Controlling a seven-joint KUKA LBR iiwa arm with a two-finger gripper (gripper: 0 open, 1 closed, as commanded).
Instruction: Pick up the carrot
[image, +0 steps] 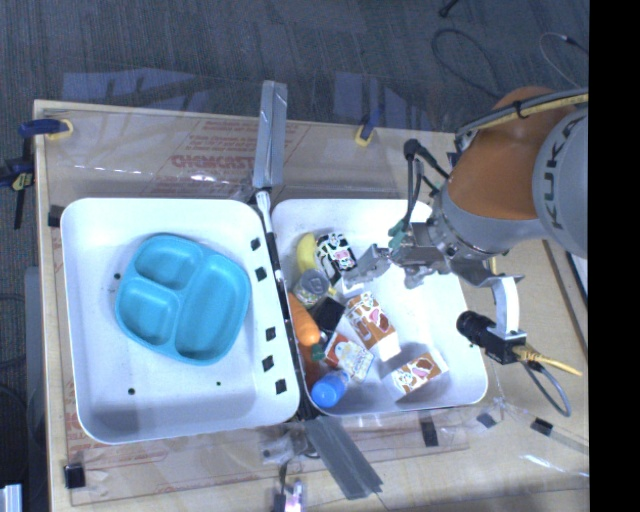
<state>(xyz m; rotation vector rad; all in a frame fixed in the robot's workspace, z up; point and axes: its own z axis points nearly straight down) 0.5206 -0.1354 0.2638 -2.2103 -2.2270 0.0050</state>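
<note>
1. Orange carrot (304, 324) lying in right bin (455, 392), against its left wall, among small cartons
2. Gripper (362, 267) low over cartons just right of carrot, finger state impossible to tell
3. Blue divided tray (183, 296) in left bin (85, 385)

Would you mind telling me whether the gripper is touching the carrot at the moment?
Apart. In the camera view the gripper hangs over the cartons, while the carrot lies by the right bin's left wall, with a carton between them.
</note>
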